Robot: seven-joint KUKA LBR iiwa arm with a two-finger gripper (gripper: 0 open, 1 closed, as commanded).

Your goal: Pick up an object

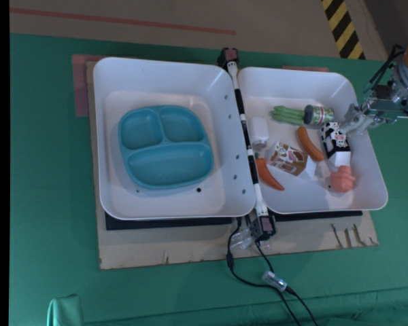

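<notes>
Nearest me in the right bin (367,197) lie a pink toy (341,178) and a cow-patterned carton (336,143). Beyond, the tool (357,122) hovers by the far rim; I cannot tell its grip. Approach step, I judge: next, descend onto the carton.

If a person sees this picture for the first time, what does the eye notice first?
Probably the blue divided plate, lying alone in the left bin. Next comes the right bin, crowded with small toy foods: green beans, a carrot, a sausage and a cow-patterned carton. The gripper hangs over that bin's right side.
</notes>
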